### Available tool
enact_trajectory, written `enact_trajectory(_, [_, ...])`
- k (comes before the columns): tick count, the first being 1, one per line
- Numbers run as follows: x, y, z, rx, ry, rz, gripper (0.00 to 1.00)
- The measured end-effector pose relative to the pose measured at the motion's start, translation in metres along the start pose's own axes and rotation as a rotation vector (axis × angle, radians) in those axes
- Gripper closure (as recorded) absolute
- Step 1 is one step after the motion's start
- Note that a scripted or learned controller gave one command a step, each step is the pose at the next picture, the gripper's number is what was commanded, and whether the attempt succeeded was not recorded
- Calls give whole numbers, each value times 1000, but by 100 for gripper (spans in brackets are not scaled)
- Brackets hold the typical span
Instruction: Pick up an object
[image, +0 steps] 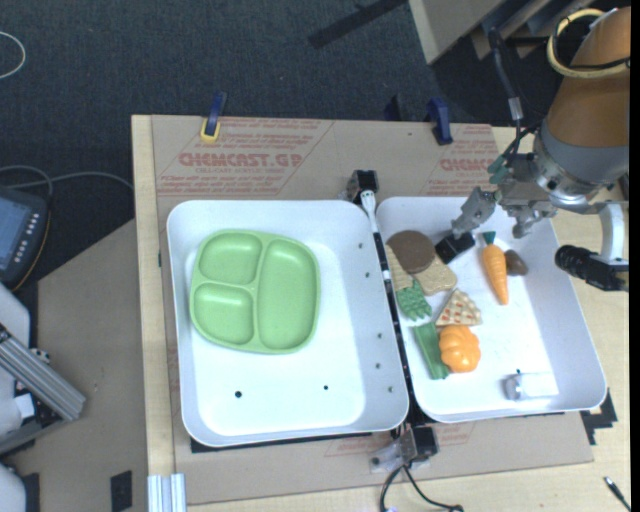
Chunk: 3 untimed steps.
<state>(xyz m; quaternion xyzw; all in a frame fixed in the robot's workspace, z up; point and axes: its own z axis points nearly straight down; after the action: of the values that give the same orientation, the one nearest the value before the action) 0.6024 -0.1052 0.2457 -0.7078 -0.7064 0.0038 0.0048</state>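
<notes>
My gripper (490, 230) hangs over the back of the right bin (570, 330). It is open, with one finger (465, 222) towards the left and the other (525, 218) towards the right. Below the gap lies the leafy end of an orange toy carrot (495, 272), which points towards the bin's front. Nothing is held between the fingers. A brown round piece (410, 249) lies just left of the left fingertip. A pizza slice (457, 310), an orange pepper (459, 348) and green toy vegetables (412, 300) lie further forward.
The left bin (200, 400) holds a green three-compartment plate (255, 290). A small brown piece (516, 263) sits right of the carrot, and a small silver object (514, 386) lies near the right bin's front. A long green piece (431, 352) lies beside the pepper.
</notes>
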Motion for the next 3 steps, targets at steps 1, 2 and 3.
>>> enact_trajectory(1, [0,2,-7,-13,-1,-2,0])
enact_trajectory(2, [8,-1,39,-6,0,-2,0])
enact_trajectory(3, [11,-5,83,-6,0,-2,0])
